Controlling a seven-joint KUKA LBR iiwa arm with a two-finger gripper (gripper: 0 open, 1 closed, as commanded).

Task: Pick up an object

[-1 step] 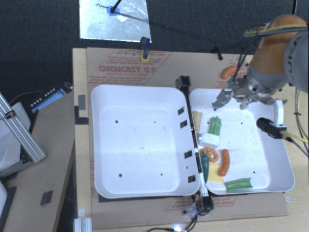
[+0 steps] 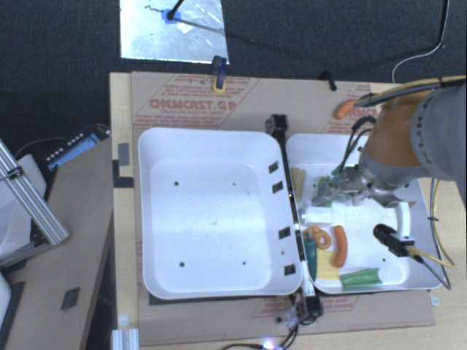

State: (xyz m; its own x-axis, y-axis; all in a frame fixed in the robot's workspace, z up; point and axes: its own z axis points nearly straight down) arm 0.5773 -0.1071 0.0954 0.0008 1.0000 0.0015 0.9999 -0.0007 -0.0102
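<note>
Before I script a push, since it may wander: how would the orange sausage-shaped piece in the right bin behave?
The orange sausage looks rounded and smooth, so it would probably roll sideways if nudged. It seems small and likely light. The yellow piece beside it might stop it.

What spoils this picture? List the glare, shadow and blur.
Camera view: glare flares off the foil sheet at top; the left bin is bright and evenly lit, with soft shading under its rim; the arm is soft and blurred, and it shades the right bin beneath, where the tool merges into the clutter.
</note>
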